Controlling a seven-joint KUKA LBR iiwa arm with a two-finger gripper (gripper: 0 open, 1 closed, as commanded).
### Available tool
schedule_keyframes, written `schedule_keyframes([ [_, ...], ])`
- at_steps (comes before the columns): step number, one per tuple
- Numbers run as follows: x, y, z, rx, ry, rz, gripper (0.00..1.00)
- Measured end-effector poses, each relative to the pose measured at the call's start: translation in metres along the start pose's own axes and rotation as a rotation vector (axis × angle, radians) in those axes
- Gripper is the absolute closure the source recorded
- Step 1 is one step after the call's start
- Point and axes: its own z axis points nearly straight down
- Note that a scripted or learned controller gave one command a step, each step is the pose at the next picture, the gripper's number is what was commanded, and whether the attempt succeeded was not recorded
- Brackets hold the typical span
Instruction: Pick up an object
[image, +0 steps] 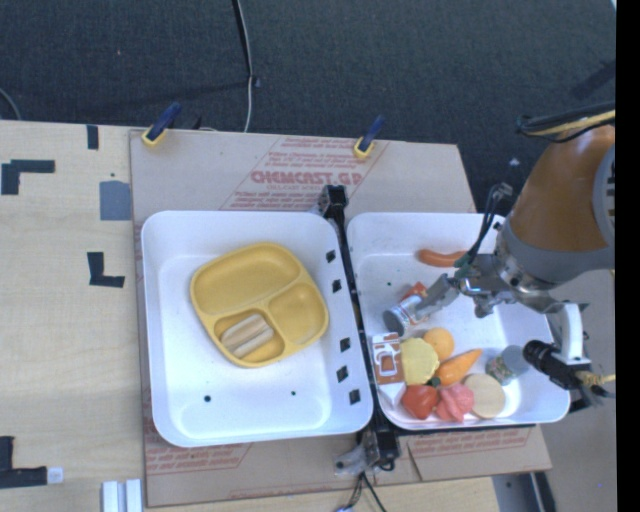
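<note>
You're looking down on a wooden bench (60, 330) with a cardboard sheet (290, 175) clamped over it, dark carpet behind, and two shallow white bins side by side. The left bin (170, 400) holds a yellow divided plate (260, 302) with a pale ridged piece in one of its compartments. The right bin (400, 235) carries the clutter: an orange sausage-like piece (438, 257) near the far wall, then a tight cluster toward the near wall — a small printed box (386, 357), a yellow lumpy item (418, 362), a carrot (460, 364), a red piece (420, 400), a pink piece (455, 402) and a pale round one (487, 395), most of them touching. The gripper (405, 310) reaches in from the right, low over the bin's middle, just above that cluster. You cannot tell how its tip stands, or whether it has hold of anything.
</note>
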Motion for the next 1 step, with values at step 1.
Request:
schedule_keyframes([
  [1,-0.0701,0.0146,0.0644,0.002,-0.002,0.005,0.00],
])
